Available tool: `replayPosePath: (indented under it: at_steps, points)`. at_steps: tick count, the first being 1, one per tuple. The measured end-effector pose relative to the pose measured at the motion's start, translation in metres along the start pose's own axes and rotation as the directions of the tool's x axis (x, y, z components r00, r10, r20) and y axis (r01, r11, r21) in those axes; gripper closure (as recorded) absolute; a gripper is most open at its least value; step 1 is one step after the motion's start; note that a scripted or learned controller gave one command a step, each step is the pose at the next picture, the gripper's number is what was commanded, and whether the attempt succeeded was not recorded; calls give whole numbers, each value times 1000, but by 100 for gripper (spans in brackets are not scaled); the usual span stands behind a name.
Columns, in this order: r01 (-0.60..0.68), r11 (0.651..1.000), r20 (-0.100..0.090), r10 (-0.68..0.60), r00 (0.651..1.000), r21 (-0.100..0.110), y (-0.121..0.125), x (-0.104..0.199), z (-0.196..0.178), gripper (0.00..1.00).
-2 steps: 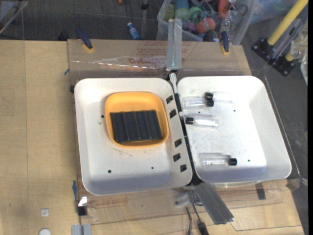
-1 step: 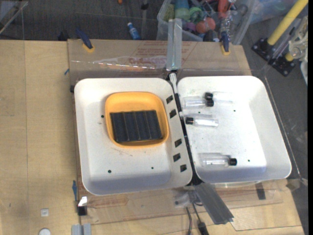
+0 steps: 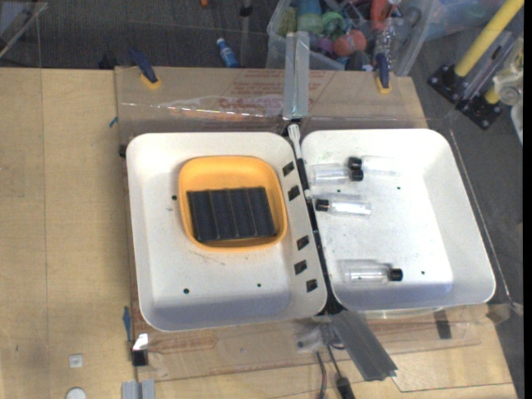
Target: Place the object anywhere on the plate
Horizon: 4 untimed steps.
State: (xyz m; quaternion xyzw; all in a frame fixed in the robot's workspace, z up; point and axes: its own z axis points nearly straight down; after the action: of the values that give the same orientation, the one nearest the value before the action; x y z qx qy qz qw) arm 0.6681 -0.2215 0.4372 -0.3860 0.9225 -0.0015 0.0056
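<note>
An orange plate (image 3: 196,175) with a rounded square rim sits in the left white bin (image 3: 158,273). A black ridged rectangular slab (image 3: 231,214) lies flat on the plate and covers most of its floor. In the right white bin (image 3: 436,223) lie three clear vials with black caps: one at the back (image 3: 337,172), one just below it (image 3: 342,208), and one nearer the front (image 3: 370,273). All three lie on their sides, apart from each other.
A raised divider with black tabs (image 3: 299,223) separates the two bins. A clear tote of colourful toys (image 3: 349,15) stands behind the bench. A yellow pole (image 3: 495,27) leans at the back right. Bare wooden benchtop (image 3: 58,223) lies left of the bins.
</note>
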Motion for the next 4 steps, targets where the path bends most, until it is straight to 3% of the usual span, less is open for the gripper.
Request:
replayPosePath:
  at_steps: [1, 2, 3, 4]
  points:
    - [291, 957, 0, -291, 957, -2, 0, 0, 1, 100]
    - [483, 876, 1, -483, 876, -3, 0, 0, 1, 100]
    - [685, 729, 2, -685, 729, -4, 0, 0, 1, 100]
    - [893, 449, 5, -893, 449, -4, 0, 0, 2, 100]
